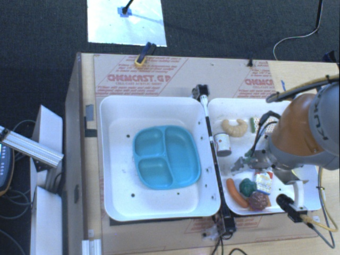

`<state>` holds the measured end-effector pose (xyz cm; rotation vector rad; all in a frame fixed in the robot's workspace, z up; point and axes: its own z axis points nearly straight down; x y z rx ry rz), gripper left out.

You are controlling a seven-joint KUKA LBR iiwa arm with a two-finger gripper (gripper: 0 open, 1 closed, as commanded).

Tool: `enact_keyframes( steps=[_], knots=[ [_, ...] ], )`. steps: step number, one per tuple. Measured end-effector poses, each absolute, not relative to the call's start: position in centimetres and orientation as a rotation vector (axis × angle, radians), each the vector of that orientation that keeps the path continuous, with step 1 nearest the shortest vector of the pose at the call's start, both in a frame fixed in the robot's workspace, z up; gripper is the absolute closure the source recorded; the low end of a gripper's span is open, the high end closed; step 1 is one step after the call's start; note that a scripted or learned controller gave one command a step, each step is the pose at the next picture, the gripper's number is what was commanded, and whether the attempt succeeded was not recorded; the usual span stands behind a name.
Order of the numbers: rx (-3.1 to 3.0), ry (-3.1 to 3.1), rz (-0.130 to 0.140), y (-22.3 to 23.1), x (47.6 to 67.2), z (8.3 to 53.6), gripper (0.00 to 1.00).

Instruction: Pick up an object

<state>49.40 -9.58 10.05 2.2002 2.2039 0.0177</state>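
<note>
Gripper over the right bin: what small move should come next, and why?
Probably a short descent. The gripper hangs above the right bin with nothing visibly held, and the carrot, green toy and dark red toy lie clustered just below it in view. I would lower onto the green toy.

Two white bins, one blue tray

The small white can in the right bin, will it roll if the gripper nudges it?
Probably. The white can looks cylindrical and seems to lie tilted, so it may roll toward the bin wall beside it. It looks light, likely sliding easily.
</note>
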Motion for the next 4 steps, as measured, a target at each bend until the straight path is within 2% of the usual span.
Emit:
enact_keyframes(
  steps=[1, 2, 3, 4],
  knots=[
    [2.219, 2.220, 0.002, -13.2, 49.8, 13.3, 0.00],
    [2.210, 2.209, 0.007, -10.1, 49.2, 8.9, 0.00],
    [2.219, 2.219, 0.001, -15.8, 49.8, 12.9, 0.00],
    [2.218, 2.225, 0.001, -12.4, 48.7, 11.4, 0.00]
  ],
)
